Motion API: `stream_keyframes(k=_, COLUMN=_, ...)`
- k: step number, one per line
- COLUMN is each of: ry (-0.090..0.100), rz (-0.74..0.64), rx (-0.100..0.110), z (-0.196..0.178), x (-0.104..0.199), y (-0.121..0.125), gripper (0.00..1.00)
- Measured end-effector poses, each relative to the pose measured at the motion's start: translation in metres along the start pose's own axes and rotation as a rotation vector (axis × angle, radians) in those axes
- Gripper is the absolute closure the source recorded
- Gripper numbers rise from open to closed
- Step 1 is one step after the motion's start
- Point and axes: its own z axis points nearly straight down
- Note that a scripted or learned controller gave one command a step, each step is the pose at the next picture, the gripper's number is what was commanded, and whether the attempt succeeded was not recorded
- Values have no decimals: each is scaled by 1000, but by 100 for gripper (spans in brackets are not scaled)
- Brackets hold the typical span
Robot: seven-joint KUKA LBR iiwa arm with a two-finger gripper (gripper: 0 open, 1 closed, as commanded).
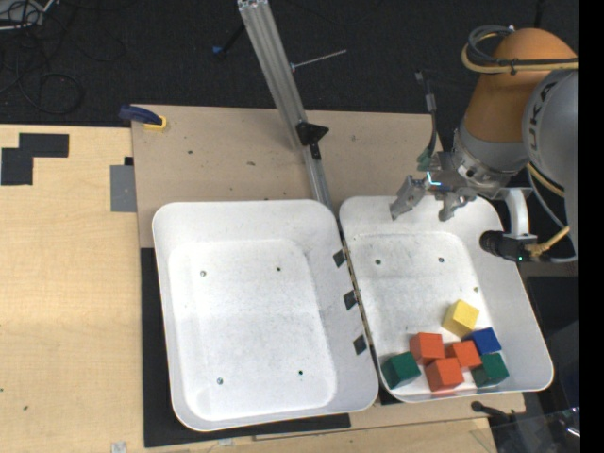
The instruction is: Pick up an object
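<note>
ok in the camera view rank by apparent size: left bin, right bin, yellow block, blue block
1. left bin, largest
2. right bin, a bit smaller-looking
3. yellow block and blue block: too alike to rank, and the blue one is partly hidden by its neighbours.

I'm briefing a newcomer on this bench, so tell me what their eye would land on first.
First, the cluster of coloured blocks piled in the near right corner of the right bin: orange, green, blue, with a yellow block at its far edge. Next, the grey and orange arm at upper right, its gripper with fingers spread over the bin's far rim. The left bin sits alongside.
</note>
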Motion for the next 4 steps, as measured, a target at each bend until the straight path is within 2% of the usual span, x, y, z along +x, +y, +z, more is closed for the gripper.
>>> stream_keyframes(k=1, ry=-2, rz=-2, rx=-5, z=-3, x=0, y=1, gripper=0)
stream_keyframes(k=2, ry=-1, rz=-3, rx=-1, z=42, x=5, y=-3, gripper=0)
stream_keyframes(k=3, ry=-1, rz=-2, rx=0, z=101, x=12, y=3, gripper=0)
stream_keyframes(k=4, ry=-2, rz=-2, rx=-4, z=112, x=13, y=3, gripper=0)
